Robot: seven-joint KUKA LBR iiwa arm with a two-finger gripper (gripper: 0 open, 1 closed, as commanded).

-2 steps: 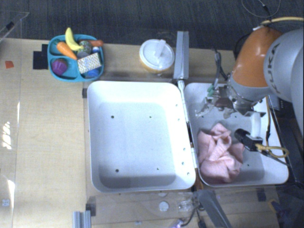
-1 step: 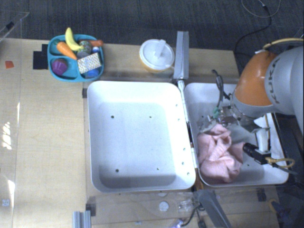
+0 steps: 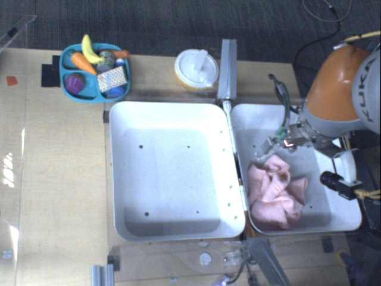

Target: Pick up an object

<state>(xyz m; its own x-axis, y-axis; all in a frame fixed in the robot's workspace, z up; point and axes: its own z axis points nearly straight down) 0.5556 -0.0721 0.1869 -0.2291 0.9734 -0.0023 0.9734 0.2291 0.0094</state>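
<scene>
A crumpled pink cloth lies in the right white bin, against its left wall and towards the front. My gripper hangs low in the same bin, just above the cloth's back edge. The grey arm with its orange band reaches in from the right behind it. Nothing shows clearly in the gripper, and its tips are hard to make out against the bin floor.
The left white bin sits beside the right one. On the bench behind stand a blue tray of toy food and a white lidded cup. A metal post stands between the bins at the back.
</scene>
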